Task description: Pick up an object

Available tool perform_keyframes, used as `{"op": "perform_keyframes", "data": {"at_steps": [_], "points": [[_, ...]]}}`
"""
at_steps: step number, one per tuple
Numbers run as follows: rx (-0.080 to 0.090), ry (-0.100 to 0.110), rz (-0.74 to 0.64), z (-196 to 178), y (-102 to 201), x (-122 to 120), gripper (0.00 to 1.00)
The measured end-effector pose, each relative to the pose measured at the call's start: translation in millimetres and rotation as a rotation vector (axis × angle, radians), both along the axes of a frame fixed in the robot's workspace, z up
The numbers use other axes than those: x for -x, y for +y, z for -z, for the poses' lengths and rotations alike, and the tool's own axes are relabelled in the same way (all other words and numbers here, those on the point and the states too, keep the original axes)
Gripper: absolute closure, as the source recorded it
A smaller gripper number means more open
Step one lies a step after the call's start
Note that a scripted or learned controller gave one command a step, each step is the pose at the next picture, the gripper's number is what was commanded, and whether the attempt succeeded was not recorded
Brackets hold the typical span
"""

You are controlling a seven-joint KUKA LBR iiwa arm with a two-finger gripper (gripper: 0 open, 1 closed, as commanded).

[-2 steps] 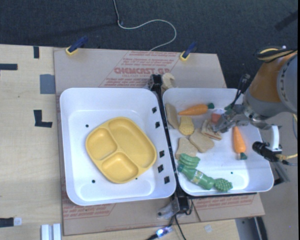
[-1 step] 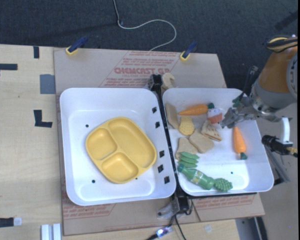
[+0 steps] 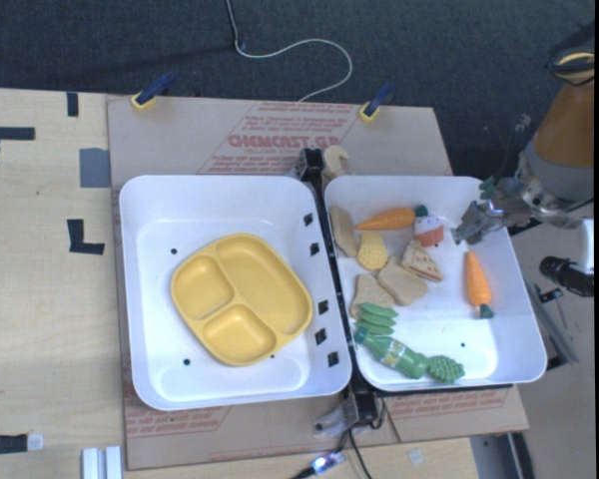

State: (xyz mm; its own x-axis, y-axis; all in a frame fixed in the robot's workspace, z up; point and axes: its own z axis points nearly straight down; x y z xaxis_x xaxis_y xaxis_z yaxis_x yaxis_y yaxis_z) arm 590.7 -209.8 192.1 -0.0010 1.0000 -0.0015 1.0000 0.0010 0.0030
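**Gripper poised at the far rim of the toy-food bin, nothing yet taken**

Well to the left of the gripper, the left bin (image 3: 140, 267) is seen to hold a yellow divided plate (image 3: 242, 297), set flat near the middle, presumably as a drop-off place rather than a target. Across the shared wall, the right bin (image 3: 509, 362) carries the pickable things, scattered loosely so that each can be reached apart from the rest. Farthest from the jaws, along the left wall, a green toy vegetable (image 3: 407, 359) and a pea pod (image 3: 375, 315) are laid. Nearer, bread slices (image 3: 399, 285), a corn piece (image 3: 372, 255) and a wedge of sandwich (image 3: 420, 263) are clustered, some touching. A long carrot (image 3: 387, 220) is laid across the top, with a small red-and-white piece (image 3: 429, 231) just left of the jaws. A second, upright-lying carrot (image 3: 477, 281) is found just below the jaws, apart from its neighbours, and is judged the easiest candidate.

The gripper (image 3: 476, 224) is held over the bin's upper right corner, reaching in from the right. Whether the jaws are spread or pressed together cannot be told; nothing is seen between them, so no object is judged to be held.
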Motion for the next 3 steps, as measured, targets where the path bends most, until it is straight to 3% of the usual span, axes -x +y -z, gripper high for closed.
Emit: {"op": "perform_keyframes", "data": {"at_steps": [1,3], "points": [[-0.001,0.002,0.000,-33.9,0.4,-0.6,1.00],[-0.004,0.006,-0.004,-33.9,101.0,56.6,1.00]]}}
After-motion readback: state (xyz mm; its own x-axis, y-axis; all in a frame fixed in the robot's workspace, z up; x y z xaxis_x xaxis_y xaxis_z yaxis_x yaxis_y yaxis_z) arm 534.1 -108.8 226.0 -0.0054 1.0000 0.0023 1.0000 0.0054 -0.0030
